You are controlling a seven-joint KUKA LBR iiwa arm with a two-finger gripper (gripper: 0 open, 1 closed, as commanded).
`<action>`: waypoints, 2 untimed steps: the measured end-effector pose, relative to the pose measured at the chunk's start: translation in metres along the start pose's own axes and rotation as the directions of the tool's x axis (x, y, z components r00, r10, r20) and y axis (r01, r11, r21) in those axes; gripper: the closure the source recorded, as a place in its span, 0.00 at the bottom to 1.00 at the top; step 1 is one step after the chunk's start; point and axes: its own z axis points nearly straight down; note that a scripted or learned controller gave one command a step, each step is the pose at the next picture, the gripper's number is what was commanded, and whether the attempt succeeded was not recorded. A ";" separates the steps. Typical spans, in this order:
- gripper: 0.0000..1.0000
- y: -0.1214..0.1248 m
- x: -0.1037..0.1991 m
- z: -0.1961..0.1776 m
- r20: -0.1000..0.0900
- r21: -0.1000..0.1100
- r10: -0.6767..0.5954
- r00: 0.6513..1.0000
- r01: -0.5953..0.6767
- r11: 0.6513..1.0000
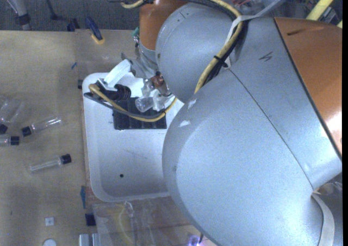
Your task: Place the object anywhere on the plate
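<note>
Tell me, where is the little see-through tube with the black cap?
In the camera view, the clear plastic tube with a black cap lies on the tan wooden bench at the left, just outside the left wall of the shallow white bin.

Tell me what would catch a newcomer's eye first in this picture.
The huge grey arm with its orange band fills the right side and covers much of the bench. Its wrist, trailing yellow and black cables, hangs over the far end of a white bin. Clear vials lie scattered on the wooden benchtop at left.
</note>
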 end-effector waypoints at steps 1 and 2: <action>1.00 -0.010 -0.020 -0.140 -0.002 -0.002 0.275 0.961 -0.275 0.961; 1.00 -0.034 -0.089 0.005 0.004 -0.001 0.273 0.962 -0.273 0.962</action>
